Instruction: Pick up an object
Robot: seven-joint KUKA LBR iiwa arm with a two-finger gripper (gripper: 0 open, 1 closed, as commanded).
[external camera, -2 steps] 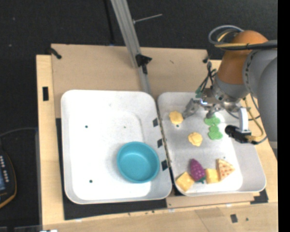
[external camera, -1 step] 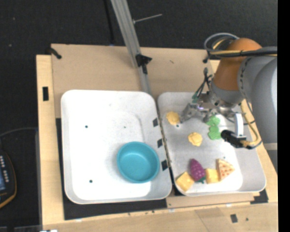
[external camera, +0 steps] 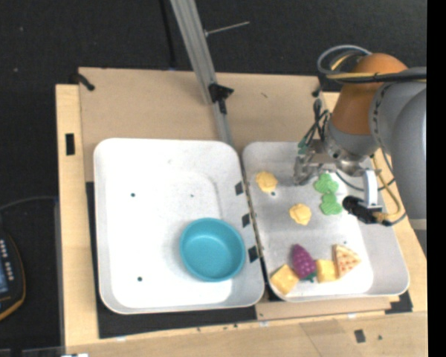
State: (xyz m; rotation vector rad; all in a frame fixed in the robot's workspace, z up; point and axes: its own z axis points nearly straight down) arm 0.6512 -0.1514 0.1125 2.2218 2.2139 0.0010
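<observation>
Reaching in from the right, the grey arm with its orange band [external camera: 360, 88] is seen over the far part of the right bin [external camera: 386, 274], and the gripper [external camera: 306, 168] is lowered toward the bin floor there. Whether it is open or closed cannot be told, and nothing can be seen held in it.

Just right of the gripper, a green toy [external camera: 328, 193] is found lying on the bin floor, close beside the arm's wrist. To the left of the gripper, near the bin's left wall, a small yellow piece [external camera: 266, 181] is placed. A second yellow piece [external camera: 300, 213] is seen nearer, toward the middle of the bin.

Along the near edge of the right bin a cluster is gathered: a yellow block [external camera: 284, 278] at the left, a purple grape bunch [external camera: 302, 261] just beside it, a small yellow item [external camera: 325, 270] next to that, and a pizza slice toy [external camera: 346, 259] at the right.

The left bin [external camera: 134, 169] is set alongside, and a blue bowl [external camera: 211, 249] is stood upright in its near right part.

A metal pole [external camera: 197, 50] is slanted across the far side of the bench [external camera: 134, 95].
</observation>
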